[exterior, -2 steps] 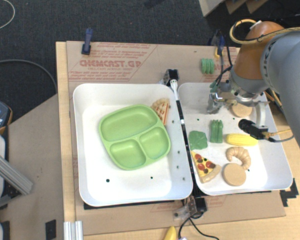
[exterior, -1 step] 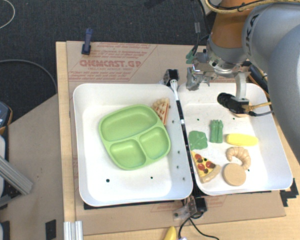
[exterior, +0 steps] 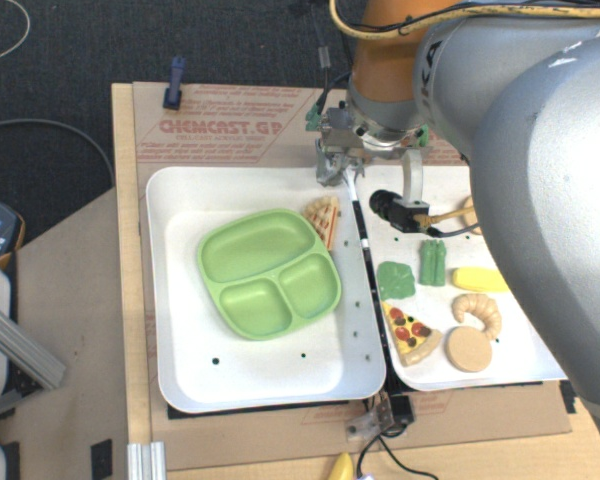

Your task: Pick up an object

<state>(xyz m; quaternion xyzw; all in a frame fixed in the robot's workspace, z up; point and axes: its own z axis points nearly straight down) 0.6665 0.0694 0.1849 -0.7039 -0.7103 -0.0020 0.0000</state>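
One toy waffle (exterior: 323, 219) lies just below the gripper (exterior: 340, 164), against the green divided plate (exterior: 269, 272) in the left bin (exterior: 170, 298) (jaw opening impossible to tell here); its long axis points roughly back toward the jaws.

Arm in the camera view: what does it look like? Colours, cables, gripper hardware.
The arm has smooth, rounded grey shells, with a glossy orange band above the wrist. A yellow cable and a dark cable loop over that band. Below it sits a small grey metal gripper with a green part at its side.
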